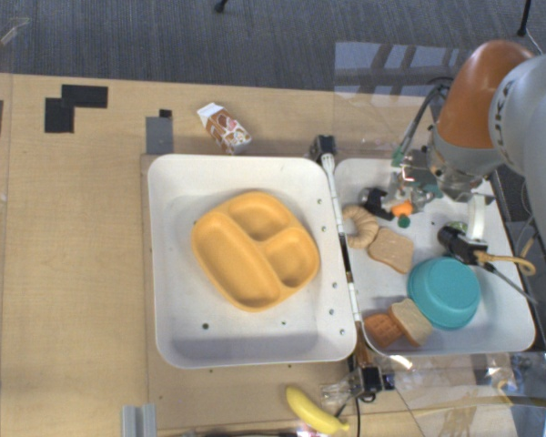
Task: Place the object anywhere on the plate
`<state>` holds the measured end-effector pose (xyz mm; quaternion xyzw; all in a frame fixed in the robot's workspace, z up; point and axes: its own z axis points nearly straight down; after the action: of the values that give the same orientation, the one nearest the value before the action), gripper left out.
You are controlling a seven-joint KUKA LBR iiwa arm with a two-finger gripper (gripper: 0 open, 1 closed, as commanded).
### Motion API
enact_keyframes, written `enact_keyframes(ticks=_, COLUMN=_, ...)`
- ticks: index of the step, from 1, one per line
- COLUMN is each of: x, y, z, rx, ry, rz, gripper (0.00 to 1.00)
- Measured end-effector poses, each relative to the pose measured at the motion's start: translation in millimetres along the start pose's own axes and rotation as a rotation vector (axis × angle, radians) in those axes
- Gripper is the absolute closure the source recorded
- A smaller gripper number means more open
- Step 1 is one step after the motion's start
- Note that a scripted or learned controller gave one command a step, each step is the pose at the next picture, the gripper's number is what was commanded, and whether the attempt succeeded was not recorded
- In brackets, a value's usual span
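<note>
A yellow plate (253, 248) with three compartments lies in the middle of the left bin (173, 335). My gripper (403, 192) hangs low over the far part of the right bin (519, 326). A small orange piece with a green end (401, 210) sits right under it. I cannot make out whether the gripper touches or holds that piece. A tan pastry (362, 224) lies just to the gripper's left, against the bin wall. A slice of bread (393, 248) lies in front of the pastry.
A teal bowl (446, 291) stands in the near part of the right bin, with a brown bread chunk (399, 324) to its left. A small black thing (374, 197) lies beside the gripper. On the bench are a snack packet (224, 126) and a banana (314, 412).
</note>
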<state>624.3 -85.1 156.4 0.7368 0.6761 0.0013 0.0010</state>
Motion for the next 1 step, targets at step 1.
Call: enact_keyframes(ticks=1, x=48.5, y=41.3, z=-60.1, rx=0.002, ry=0.000, rz=-0.249, gripper=1.00)
